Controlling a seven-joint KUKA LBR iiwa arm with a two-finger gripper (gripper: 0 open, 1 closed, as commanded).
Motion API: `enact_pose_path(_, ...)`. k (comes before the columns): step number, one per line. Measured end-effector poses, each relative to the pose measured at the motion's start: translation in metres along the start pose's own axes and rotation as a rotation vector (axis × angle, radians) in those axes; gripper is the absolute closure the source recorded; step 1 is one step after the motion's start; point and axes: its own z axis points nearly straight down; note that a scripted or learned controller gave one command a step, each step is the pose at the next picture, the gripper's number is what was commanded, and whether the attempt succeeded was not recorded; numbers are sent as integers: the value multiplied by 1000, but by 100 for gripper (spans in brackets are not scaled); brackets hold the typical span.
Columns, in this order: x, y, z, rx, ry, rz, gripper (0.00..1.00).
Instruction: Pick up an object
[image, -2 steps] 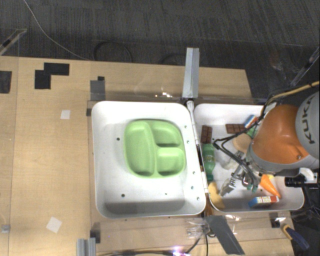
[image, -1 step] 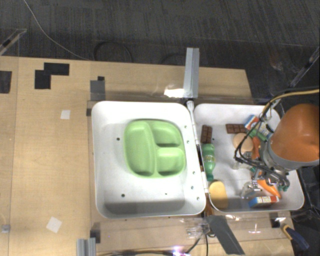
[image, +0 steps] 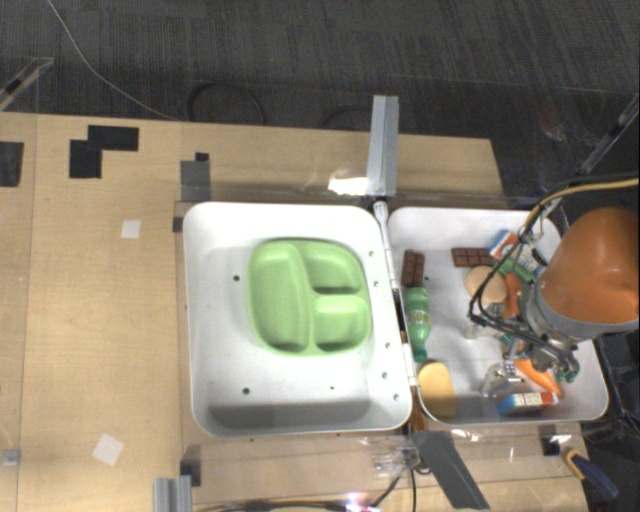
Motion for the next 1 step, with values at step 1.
enact_pose_path(1, 3, -15, 0, -1, -1, -199, 0)
